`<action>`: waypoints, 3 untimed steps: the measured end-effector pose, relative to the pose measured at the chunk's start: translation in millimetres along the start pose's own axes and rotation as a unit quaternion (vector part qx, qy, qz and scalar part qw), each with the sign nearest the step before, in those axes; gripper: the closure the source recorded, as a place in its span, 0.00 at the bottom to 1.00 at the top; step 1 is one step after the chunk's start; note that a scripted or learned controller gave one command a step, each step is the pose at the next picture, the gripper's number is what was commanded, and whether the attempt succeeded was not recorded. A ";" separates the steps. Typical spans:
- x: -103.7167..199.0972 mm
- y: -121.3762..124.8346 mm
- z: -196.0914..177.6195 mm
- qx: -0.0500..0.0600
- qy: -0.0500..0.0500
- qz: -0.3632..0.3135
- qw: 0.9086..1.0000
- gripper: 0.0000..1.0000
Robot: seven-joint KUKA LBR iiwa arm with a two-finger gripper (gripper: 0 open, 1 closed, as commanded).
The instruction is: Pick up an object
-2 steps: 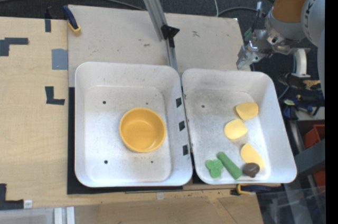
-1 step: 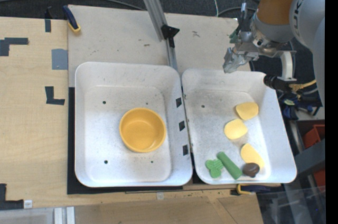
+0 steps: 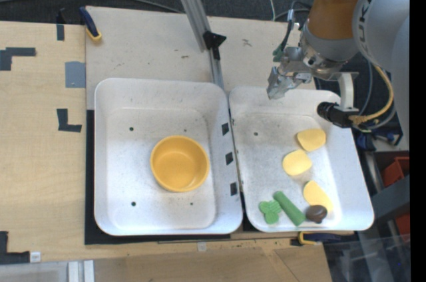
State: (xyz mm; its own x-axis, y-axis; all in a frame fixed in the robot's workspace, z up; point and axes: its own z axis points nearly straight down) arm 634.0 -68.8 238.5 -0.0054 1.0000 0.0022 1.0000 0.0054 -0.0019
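Green toy lies far from end effector.

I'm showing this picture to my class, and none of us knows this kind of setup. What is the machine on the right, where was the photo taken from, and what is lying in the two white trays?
One camera looks down at a slant on a bench. The grey and orange machine is a robot arm reaching in from the right; its gripper, a two-finger claw, hangs over the far edge of the right bin, and nothing is seen in it. The left bin holds a yellow bowl. The right bin holds three yellow pieces, a green toy and a small brown object.
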 end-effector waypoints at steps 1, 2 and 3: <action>57.3 -15.8 -2.3 0.000 0.000 -0.001 1.000 1.00; 105.1 -29.5 1.4 0.001 0.000 -0.001 1.000 1.00; 160.5 -56.9 11.2 0.001 0.000 -0.001 1.000 1.00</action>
